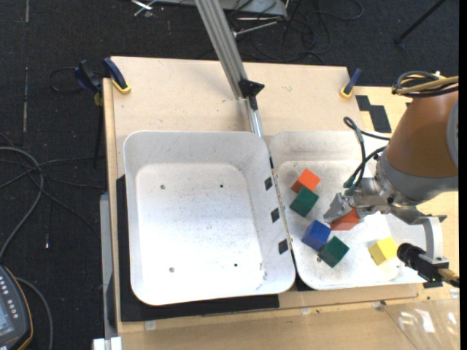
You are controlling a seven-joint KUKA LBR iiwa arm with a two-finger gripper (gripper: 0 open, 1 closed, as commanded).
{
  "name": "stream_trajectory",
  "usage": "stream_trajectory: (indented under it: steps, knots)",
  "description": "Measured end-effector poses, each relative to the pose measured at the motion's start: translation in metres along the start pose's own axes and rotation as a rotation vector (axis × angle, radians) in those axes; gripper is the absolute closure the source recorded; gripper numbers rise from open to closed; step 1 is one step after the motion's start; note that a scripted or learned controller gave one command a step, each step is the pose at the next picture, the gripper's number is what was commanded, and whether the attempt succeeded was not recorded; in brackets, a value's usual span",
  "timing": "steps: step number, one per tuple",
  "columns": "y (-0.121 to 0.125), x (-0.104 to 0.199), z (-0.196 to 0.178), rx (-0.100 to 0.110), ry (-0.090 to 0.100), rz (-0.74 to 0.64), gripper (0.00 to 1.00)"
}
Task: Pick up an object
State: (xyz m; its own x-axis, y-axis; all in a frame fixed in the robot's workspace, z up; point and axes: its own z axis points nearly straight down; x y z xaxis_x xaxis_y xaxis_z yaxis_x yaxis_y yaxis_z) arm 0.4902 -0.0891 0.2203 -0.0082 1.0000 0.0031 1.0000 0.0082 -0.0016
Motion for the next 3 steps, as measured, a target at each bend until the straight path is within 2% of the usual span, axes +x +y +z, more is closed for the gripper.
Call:
stream_trajectory:
  steps: [1,2,3]
  knots:
    - [0.034,-0.003,0.027,-0.001,-0.005,0.004,1.00]
    - [0.018,0.080,0.026,0.002,0.000,-0.001,1.00]
    - [0.020,0.136,0.007,-0.003,-0.001,0.000,1.00]
